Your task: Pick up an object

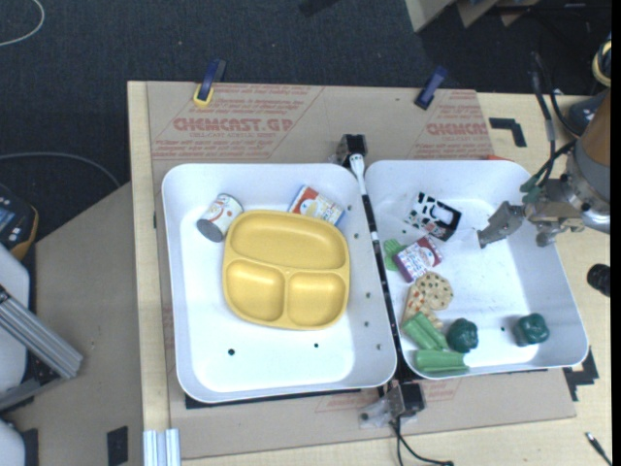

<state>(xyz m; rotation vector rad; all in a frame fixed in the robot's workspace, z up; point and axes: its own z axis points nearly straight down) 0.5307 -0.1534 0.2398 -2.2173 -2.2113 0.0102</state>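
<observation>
My gripper [522, 231] hangs over the upper right part of the right bin [553, 289], open, with bare white floor showing between its fingers. To its left lie a black-and-white packet [434, 214] and a purple-and-white packet [419, 258]. Lower down sit a speckled cookie [428, 294], a light green stick [424, 332], another green stick [439, 361] and a dark green ball [462, 335]. A dark green lump [531, 329] rests near the bin's lower right corner, below the gripper.
The left bin [194, 299] holds a yellow divided plate [286, 268], a small can [219, 216] on its side and a small carton [316, 205]. A black-edged rim [374, 260] separates the bins. Cables hang at the far right.
</observation>
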